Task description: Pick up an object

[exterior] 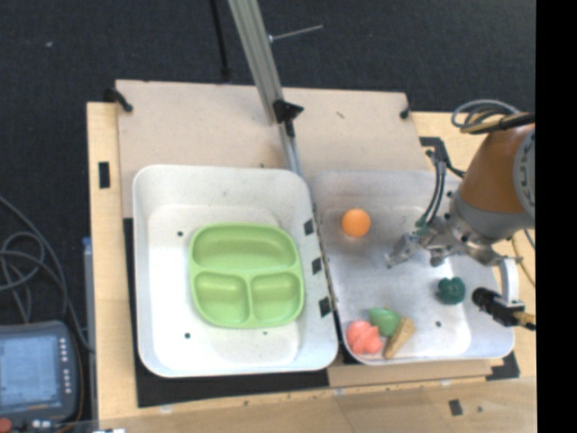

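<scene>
Right now, from the overhead camera, you see the gripper (407, 249) low over the right bin (361, 192), hanging from the grey arm with its orange band (498, 171) that comes in from the right side. Its metal fingers (397, 256) point toward the middle of the bin, but you cannot tell from this angle whether they are spread or pressed together, and nothing shows between them.

Just beyond the gripper, toward the top-left of it, an orange ball (356, 223) rests on the bin floor, near but apart from the fingertips. Toward the right of the gripper and a little nearer the front, a dark green object (451, 290) sits close under the arm's wrist. Further toward the front, well below the gripper, a pink object (363, 336), a light green object (385, 319) and a tan cone (399, 338) lie bunched together, touching, against the bin's front wall.

Well to the left of the gripper, the left bin (162, 242) holds a green divided tray (245, 273) lying flat. Both bins sit on the table (108, 350).
</scene>
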Robot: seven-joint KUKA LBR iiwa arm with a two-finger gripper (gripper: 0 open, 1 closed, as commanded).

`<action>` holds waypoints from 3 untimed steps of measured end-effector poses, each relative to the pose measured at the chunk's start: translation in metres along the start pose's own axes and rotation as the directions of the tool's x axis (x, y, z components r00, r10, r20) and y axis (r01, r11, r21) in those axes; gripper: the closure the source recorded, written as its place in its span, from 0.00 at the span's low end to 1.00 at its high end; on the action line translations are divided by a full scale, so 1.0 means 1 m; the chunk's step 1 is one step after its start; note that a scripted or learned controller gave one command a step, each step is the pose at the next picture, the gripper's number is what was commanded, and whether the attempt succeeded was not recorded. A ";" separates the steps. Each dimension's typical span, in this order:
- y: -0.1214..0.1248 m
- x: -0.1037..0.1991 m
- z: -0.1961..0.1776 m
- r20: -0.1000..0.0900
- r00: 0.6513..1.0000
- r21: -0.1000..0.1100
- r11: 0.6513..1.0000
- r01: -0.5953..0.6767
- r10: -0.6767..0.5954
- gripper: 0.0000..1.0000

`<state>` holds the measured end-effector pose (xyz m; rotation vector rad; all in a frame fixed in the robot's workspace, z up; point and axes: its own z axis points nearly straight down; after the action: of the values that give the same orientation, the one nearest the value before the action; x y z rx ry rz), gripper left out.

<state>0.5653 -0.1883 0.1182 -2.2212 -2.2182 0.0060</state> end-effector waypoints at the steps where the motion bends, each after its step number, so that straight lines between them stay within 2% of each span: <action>1: 0.003 -0.001 -0.015 0.001 1.000 -0.010 1.000 -0.005 0.005 1.00; 3: 0.012 -0.013 -0.125 0.002 1.000 -0.012 1.000 0.004 -0.004 1.00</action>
<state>0.5775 -0.2008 0.2430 -2.2236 -2.2305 -0.0052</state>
